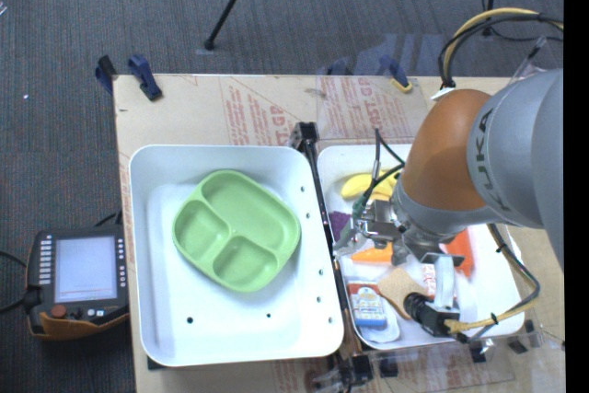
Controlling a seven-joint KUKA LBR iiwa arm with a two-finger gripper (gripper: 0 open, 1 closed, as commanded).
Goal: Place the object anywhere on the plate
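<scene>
While the plate [236,230], green and three-sectioned, lies bare in the left bin [152,327], the arm [479,156] hangs low over the right bin [512,319]. Its gripper [373,230] sits above a clutter there: a banana [361,186] just behind it, an orange piece [373,258] just below it, a purple thing [339,222] beside the dividing wall, and a small carton [370,308] nearer the front. Which of these is the object is unclear. Wrist and cables hide the fingertips, so nobody could tell from this angle whether they are spread or pinching anything.
</scene>
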